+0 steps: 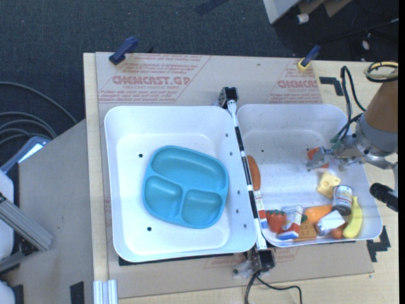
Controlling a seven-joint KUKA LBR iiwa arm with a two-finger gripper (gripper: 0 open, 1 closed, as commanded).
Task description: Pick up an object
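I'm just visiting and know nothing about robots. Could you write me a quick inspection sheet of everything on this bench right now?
Surface: brown board bench bearing a left white bin and a right white bin, side by side.
Job's things: in the right bin, yellow plastic banana, pale yellow cheese wedge, small grey-lidded can, orange carrot toy, red strawberry toy.
Clutter: blue three-compartment plastic plate in the left bin.
Grippers: tool low over the right bin's far side; nothing seen between its fingers.
Cables: black cable beside the arm; grey cables on the floor at left.
Surroundings: dark carpet.
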